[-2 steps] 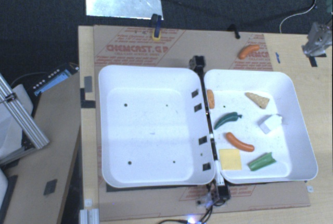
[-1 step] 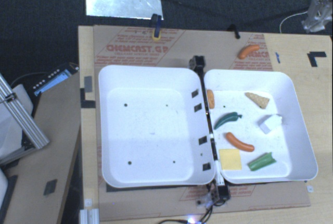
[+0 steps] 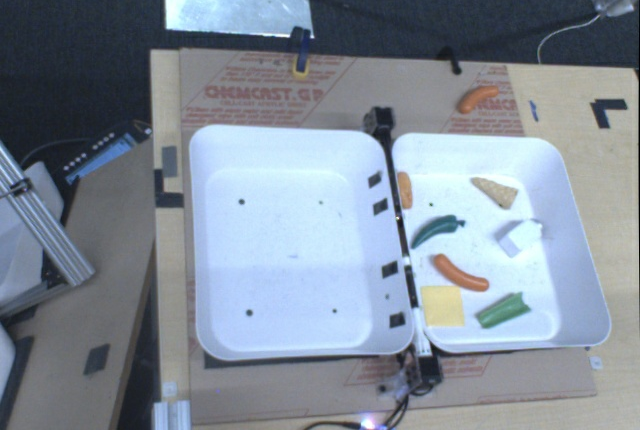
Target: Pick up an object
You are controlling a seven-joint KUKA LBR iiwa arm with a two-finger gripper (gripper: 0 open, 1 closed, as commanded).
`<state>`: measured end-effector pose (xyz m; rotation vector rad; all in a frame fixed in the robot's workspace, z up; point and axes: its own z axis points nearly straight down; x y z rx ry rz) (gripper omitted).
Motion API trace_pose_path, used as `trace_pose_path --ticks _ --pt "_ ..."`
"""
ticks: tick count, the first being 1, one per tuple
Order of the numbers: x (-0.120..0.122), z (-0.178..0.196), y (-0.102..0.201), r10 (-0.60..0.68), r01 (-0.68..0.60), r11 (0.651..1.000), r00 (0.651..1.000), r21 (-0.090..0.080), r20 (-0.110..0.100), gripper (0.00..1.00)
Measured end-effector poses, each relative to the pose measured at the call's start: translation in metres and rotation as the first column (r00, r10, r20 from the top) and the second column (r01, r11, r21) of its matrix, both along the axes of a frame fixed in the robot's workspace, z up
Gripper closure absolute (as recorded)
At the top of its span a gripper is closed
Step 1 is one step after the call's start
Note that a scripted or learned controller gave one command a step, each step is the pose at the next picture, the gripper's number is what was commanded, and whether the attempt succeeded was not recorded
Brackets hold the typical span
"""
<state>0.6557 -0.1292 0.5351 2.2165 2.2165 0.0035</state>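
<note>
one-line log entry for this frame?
right bin: six items incl. sausage, cheese slice | stray sausage on bench | nothing lifted

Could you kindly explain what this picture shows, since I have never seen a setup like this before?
This is one picture from a camera fixed above a workbench, looking down at a slant. The bench is covered with printed cardboard and carries two shallow white bins side by side.

The left bin is simply a white tray. The right bin holds small toy foods: a tan wedge, a dark green pepper, a white block, an orange sausage, a yellow square slice, a light green piece, and a small orange piece against the divider. Another orange sausage lies on the cardboard behind the bins.

The job is for a robot arm, reaching in from the right, to pick up one of these things. Nothing has been lifted yet; all the pieces lie loose.
</note>
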Motion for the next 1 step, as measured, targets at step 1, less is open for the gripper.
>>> trace_pose_path --ticks 1 --pt "0.0071 -0.0362 -0.0821 -0.004 0.004 1.0 1.0 0.0 -0.006 1.0"
